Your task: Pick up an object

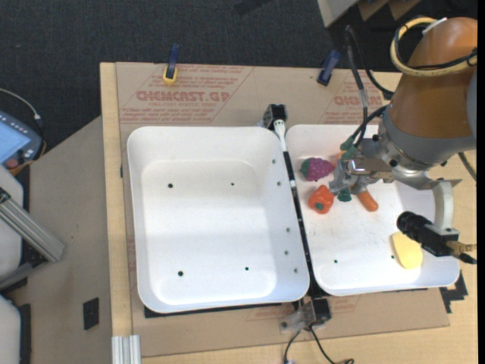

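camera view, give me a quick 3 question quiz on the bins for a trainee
1. True or false: the purple toy lies in the left bin.
2. Which item sits nearest the right bin's front right corner?
A. orange carrot-like piece
B. yellow piece
C. red-orange toy
3. Fill in: the gripper hovers over the ____ bin.

Key
1. False: it lies in the right bin, near the divider.
2. B
3. right
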You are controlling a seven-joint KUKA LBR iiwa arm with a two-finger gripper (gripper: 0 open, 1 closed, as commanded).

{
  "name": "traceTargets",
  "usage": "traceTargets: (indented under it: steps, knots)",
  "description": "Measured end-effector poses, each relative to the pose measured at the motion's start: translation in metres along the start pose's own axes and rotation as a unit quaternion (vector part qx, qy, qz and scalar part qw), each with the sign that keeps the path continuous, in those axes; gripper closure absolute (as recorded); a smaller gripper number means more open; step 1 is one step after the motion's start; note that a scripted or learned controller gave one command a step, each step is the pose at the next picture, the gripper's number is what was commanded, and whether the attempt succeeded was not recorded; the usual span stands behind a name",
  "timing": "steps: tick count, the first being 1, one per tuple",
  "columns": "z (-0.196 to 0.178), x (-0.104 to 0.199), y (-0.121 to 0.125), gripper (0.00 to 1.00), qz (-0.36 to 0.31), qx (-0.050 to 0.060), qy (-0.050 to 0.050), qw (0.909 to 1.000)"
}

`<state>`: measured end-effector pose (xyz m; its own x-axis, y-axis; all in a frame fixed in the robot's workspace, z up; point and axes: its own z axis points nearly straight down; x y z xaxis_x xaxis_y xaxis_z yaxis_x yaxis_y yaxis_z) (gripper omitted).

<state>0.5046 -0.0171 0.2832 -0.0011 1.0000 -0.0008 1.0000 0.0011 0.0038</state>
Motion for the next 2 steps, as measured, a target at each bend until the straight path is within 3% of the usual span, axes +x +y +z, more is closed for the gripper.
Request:
traceTargets:
  steps: [1,2]
  knots:
    - [0.013,0.021,0.004,1.0,0.0,0.003,0.001,1.0]
    - [-0.002,0.043,-0.003,1.0,-0.001,0.0,0.0,1.0]
